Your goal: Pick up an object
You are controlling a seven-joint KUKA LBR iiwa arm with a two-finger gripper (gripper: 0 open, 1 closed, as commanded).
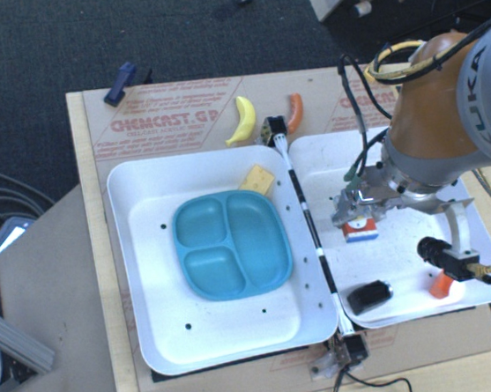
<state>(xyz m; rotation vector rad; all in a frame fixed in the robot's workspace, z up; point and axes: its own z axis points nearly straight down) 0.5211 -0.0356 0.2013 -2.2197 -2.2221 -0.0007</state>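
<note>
Low inside the right bin (397, 261), left of its middle: the gripper (359, 210), at the end of the grey arm (429, 168) with its orange band (430, 106), reaching in from the right. Spread or pressed together, impossible to tell from this slant. Just beside the gripper on its near side, on the bin floor: a small red, white and blue object (361, 231). Touching it or only close above it, unclear, and not visibly pinching anything. Toward the same bin's near edge, close to the near left corner: a black object (369, 295), lying flat, apart from the gripper. Close to the near right corner: a small orange object (440, 286).

Across the shared wall, in the left bin (148, 273): a blue divided plate (232, 243) with three compartments, over the middle of the floor. By the far edge, toward the far right corner, at the plate's rim: a tan block (257, 180), lying askew.

Outside the bins, on the bench (174, 119) behind them: a yellow banana (241, 122) near the left bin's far right corner, and near it, off the right bin's far left corner, an orange carrot-like piece (295, 112), the two not touching. At the bench's far left corner: a dark blue object (122, 83), partly over the edge
</note>
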